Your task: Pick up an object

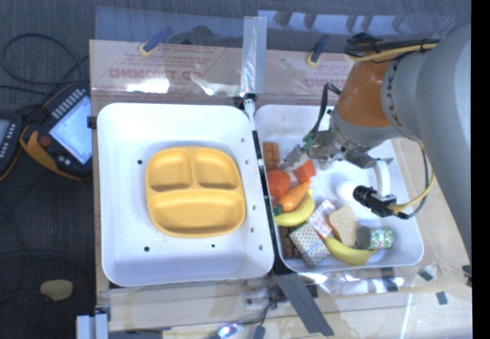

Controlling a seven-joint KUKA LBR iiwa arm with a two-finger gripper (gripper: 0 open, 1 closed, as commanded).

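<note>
Landmark: I'm using the yellow divided plate (196,190) as my reference; it sits flat in the middle of the left bin (115,253).

Arm: the grey arm (417,92) with the orange band comes in from the right of the plate and hangs over the right bin (409,249).

Gripper: the gripper (300,158) is just right of the plate, across the wall between the bins, low over the food pile. I honestly can't tell from here whether it's clenched or released, and I see nothing clearly between the tips.

Red piece: a small orange-red block (305,171) lies right under the gripper tips, touching or nearly so, can't say which.

Tomato: a round red-orange tomato (277,180) sits right of the plate, against the dividing wall.

Carrot: the carrot (294,193) lies tilted just below the tomato.

Bananas: one banana (295,214) curls under the carrot, another banana (346,250) lies further right and lower.

Bread slice: the toast (344,223) leans between the two bananas.

Can: a small green can (377,238) lies on its side beside the lower banana.

Pendant: the teach pendant (63,131) rests on the floor left of the plate, outside the bins.
</note>
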